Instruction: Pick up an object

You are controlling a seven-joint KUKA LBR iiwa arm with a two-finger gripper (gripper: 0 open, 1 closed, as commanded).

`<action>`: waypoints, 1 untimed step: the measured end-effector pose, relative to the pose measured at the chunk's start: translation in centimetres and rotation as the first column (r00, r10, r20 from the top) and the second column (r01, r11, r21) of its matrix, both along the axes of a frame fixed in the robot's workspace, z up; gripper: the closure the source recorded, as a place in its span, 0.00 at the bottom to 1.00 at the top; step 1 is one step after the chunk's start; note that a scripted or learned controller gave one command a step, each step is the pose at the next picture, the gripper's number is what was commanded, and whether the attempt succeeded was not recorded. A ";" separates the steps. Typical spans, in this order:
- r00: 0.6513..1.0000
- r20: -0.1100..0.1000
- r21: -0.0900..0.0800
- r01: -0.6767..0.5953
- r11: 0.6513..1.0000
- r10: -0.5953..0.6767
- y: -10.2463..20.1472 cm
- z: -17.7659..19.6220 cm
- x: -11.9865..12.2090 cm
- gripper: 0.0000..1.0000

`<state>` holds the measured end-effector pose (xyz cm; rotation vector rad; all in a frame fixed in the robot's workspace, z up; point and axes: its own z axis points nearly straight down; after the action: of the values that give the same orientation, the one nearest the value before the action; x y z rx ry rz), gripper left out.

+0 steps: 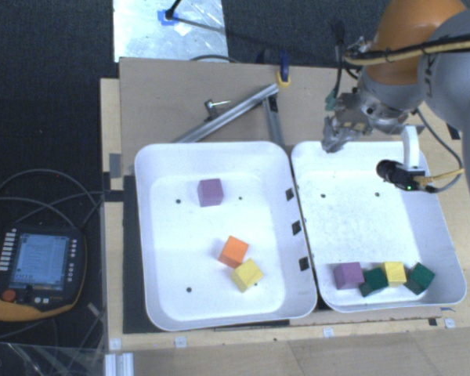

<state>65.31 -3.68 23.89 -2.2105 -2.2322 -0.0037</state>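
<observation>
right, from my seat the gripper [334, 141] hangs at the back rim of the right bin [360, 210], and i cannot tell how it is set; nothing shows in it.

nearest below it is bare white floor, plenty of room to come down. the risk i see first is that rim: starting this close to the wall, a straight drop could clip the edge before it reaches anything.

farther toward the front wall sits the row i'd go for: a purple cube [348, 274], a dark green block [373, 280], a yellow cube [394, 272] and another green block [420, 276], touching and packed against the wall. my guess is a grasp there nudges neighbours or jams on the wall.

farthest off, across the shared rims in the left bin [164, 233], a purple block [210, 192] stands alone with open floor around it, while an orange cube [234, 250] and a second yellow cube [247, 274] touch.
</observation>
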 end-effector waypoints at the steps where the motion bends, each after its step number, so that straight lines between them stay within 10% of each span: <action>1: 1.000 -0.003 0.000 0.000 1.000 0.000 4.9 -1.2 -1.9 1.00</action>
<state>63.45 1.20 22.72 -2.2089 -2.2305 -0.0011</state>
